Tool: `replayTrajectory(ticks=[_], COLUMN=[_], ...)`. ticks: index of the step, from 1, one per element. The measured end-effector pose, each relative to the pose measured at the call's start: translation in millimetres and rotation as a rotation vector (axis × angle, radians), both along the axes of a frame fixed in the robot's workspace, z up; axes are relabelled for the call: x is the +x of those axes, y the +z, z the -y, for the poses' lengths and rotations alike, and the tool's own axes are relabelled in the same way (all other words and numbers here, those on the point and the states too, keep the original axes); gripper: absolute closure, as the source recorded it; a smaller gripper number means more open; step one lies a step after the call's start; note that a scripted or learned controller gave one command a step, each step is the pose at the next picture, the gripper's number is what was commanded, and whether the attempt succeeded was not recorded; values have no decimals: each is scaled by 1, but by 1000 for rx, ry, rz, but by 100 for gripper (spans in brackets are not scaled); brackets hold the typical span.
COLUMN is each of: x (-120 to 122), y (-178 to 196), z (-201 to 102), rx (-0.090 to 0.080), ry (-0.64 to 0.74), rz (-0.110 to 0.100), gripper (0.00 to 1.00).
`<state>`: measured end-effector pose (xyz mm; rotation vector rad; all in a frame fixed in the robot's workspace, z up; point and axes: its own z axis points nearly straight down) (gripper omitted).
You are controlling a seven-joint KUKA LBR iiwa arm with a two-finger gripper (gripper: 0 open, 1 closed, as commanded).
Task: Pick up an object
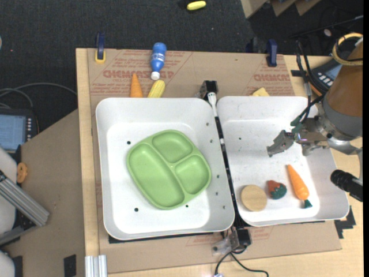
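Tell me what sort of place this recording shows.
Most likely a robotics lab bench for pick trials: two white bins clamped on a cardboard-covered bench, toy food such as a carrot and a green divided plate, plus loose cables and the arm's gripper.

arm [346, 97] enters from the right edge of the camera view. orange band on the upper segment, grey housing below it toward the wrist. black cables run along the upper side of the arm. wrist angled inward and down, pointing left. tool [286, 141] sits at the end of the wrist, extended to the left of the grey housing, raised above the surface under it. finger parts are dark grey and metallic, seen obliquely and overlapping one another; the spacing between them is not resolvable. nothing can be made out between them.
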<state>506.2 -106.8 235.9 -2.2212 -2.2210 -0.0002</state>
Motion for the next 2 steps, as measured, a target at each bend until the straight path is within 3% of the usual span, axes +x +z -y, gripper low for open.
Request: replayTrajectory(ticks=[1,2], x=[-22,-18], y=[-148,-130], z=[25,24], rx=[3,-1], ry=[-4,-2], rz=[-14,2], gripper=[0,100])
